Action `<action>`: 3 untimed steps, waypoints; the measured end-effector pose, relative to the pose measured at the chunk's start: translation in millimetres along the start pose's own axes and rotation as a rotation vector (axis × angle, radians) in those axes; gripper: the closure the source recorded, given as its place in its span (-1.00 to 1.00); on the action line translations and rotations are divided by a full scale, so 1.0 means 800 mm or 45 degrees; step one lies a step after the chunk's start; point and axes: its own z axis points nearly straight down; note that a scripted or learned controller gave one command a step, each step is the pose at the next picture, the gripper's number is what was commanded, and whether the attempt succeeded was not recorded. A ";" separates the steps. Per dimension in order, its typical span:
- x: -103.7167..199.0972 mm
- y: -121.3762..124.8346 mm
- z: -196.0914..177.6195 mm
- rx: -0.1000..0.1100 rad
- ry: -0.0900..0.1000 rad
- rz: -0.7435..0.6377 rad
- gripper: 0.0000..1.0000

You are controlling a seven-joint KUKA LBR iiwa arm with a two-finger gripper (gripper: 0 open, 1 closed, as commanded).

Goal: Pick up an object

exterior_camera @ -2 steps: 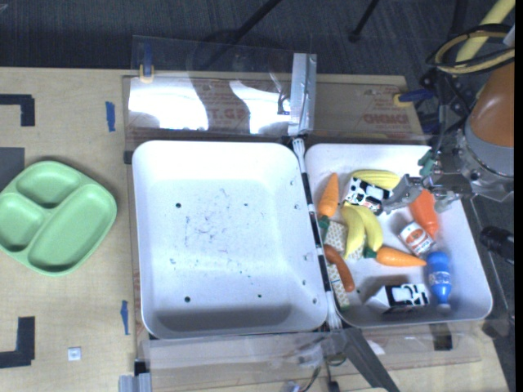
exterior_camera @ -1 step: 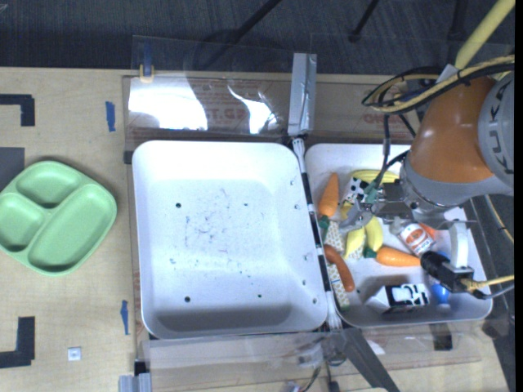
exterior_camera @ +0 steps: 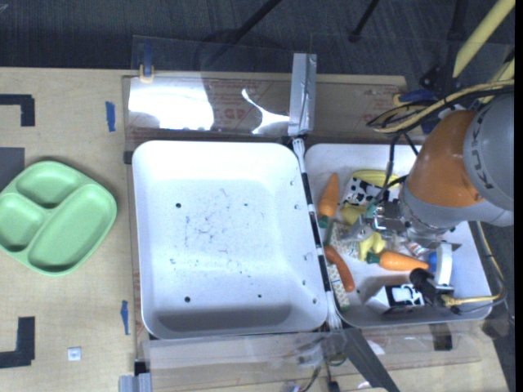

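Observation:
The right bin [exterior_camera: 478, 243] holds a heap of small toys. An orange carrot [exterior_camera: 328, 194] lies by its left wall, and a red-orange piece [exterior_camera: 340, 270] lies lower down that wall. A second orange carrot [exterior_camera: 402, 260] sits near the middle, beside small yellow pieces [exterior_camera: 373, 244]. A black-and-white spotted item [exterior_camera: 357, 190] and a yellow banana [exterior_camera: 372, 176] lie toward the back. A black block [exterior_camera: 404, 294] rests near the front wall. My gripper [exterior_camera: 382, 219] hangs low over the heap, just above the yellow pieces, and the grey arm with its orange band [exterior_camera: 441, 174] covers the bin's right part.
The left bin [exterior_camera: 221, 235] stands beside the right one, sharing a middle wall. A green divided plate [exterior_camera: 54, 216] lies on the bench at the far left. A clear panel [exterior_camera: 212, 104] stands behind the bins. Cables [exterior_camera: 425, 104] trail at the back right.

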 end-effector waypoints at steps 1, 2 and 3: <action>0.000 0.002 -0.013 -0.008 -0.001 0.002 1.00; 0.008 -0.023 -0.112 0.012 -0.007 0.132 1.00; 0.008 -0.023 -0.112 0.011 -0.007 0.132 -1.00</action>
